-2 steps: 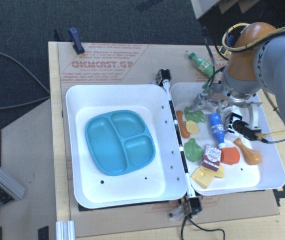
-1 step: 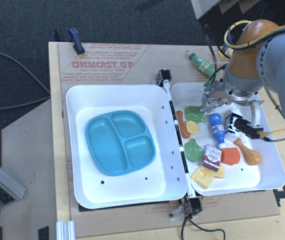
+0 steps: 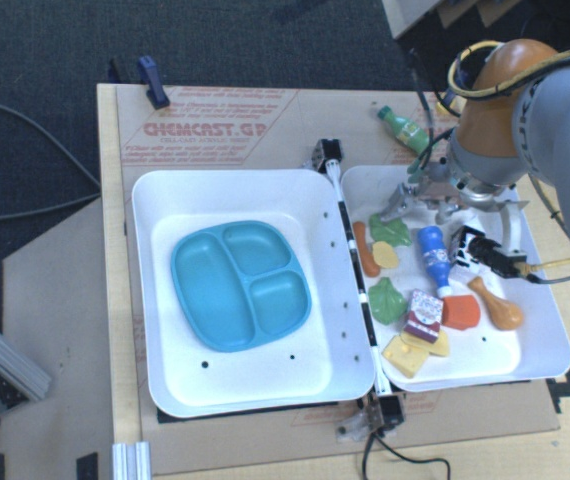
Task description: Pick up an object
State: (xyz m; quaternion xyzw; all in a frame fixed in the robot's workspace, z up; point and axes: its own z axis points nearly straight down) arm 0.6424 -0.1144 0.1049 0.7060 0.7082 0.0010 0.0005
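The gripper hangs low over the far end of the right bin, just beyond the far end of the blue bottle. Nothing can be seen held in it. The wrist hides its working end from above, so it cannot be told whether it is set wide or narrow.

The bottle is the nearest candidate and looks like the soundest one. It lies on its side along the bin's length, white cap toward the near end, with a little bare floor on its right flank. A good grasp would likely centre over the bottle's middle and turn the wrist so the closing direction crosses the bottle's narrow width. The gripper should go fully down before closing, since a round body can roll out from under a shallow pinch.

Left of the bottle a green leafy piece lies just beside it, with a yellow piece and an orange sausage further left. A descent that drifts that way risks catching these instead.

Past the bottle's cap end the heap is denser. It holds a purple-and-white box, an orange block, a second green leaf and yellow cheese wedges. A drumstick lies to the bottle's right and nearer the front.

Well to the bottle's left, the left bin holds a blue divided plate. Beyond the bottle, on the bench outside the bins, lies a green bottle.
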